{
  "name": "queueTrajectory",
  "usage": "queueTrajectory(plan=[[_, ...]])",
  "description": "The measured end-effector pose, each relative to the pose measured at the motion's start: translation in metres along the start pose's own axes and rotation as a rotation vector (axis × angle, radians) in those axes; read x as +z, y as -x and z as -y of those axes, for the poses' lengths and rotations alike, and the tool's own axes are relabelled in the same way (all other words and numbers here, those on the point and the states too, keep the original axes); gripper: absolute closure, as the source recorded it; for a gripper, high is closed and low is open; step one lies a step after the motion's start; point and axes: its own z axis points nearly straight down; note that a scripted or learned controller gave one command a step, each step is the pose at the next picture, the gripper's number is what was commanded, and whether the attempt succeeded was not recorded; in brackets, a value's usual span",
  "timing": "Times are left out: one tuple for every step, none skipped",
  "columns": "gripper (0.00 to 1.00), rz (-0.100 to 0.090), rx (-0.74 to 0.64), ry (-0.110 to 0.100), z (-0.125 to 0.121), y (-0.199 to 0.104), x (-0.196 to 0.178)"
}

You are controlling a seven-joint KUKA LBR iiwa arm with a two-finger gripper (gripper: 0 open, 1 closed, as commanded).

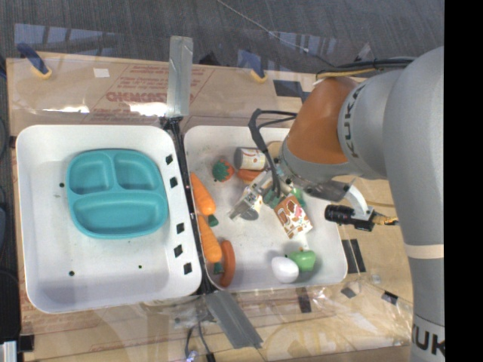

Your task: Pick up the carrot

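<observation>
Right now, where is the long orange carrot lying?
The long orange carrot lies in the right white bin, along its left wall beside the divider, left of the gripper, with a second carrot just below it.

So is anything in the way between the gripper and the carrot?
Nothing visible. The gripper hangs over bare white floor of the right bin, and the carrot lies just to its left along the bin's left wall.

I see the orange carrot (202, 194) lying lengthwise against my right bin's left wall, green top toward the bench's near edge.
</observation>
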Motion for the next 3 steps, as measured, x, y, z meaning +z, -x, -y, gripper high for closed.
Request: queueTrajectory(plan=[[0.0,-0.001,-0.146,0.0,-0.081,-0.02,-0.062],[0.0,-0.005,0.245,-0.005,-0.018,-0.026,0.041],[1.0,-0.007,0.236,-0.006,-0.019,-0.026,0.031]])
